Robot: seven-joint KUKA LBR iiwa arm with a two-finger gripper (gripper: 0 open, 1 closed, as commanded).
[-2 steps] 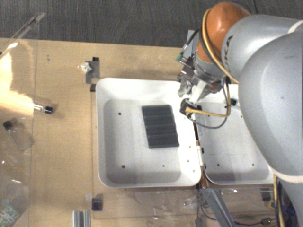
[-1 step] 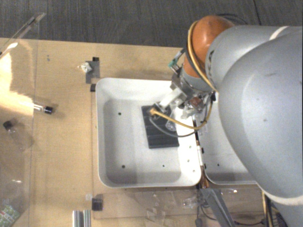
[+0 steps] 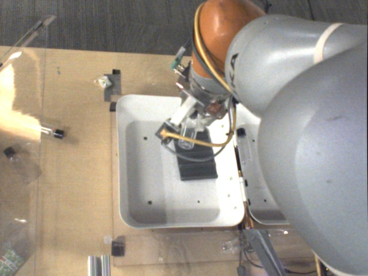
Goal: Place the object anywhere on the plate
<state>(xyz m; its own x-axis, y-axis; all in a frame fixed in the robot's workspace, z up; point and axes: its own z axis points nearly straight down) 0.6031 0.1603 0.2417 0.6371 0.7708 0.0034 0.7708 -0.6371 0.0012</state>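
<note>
Arm [image 3: 299, 114] first: the grey robot arm fills the right side of the desk and leans in over the bins, its orange band [image 3: 221, 22] showing at the far edge above the wrist. Under it sits the left white bin [image 3: 135, 171], a shallow tray with rounded corners that takes up the middle of the wooden desk [image 3: 63, 188]; a strip of the second bin [image 3: 264, 211] peeks out beneath the arm near the desk's front right. The hand [image 3: 187, 134] hangs low inside the left bin, toward its far right part, with a yellow cable [image 3: 195, 142] looping across it. Whether its fingers are apart or together I cannot tell from where I stand. Directly beneath and just in front of the hand lies a dark, flat rectangular object [image 3: 197, 164] on the bin floor, right of the bin's centre. Small black blocks [image 3: 118, 246] sit on the desk near the bin's corners.
</note>
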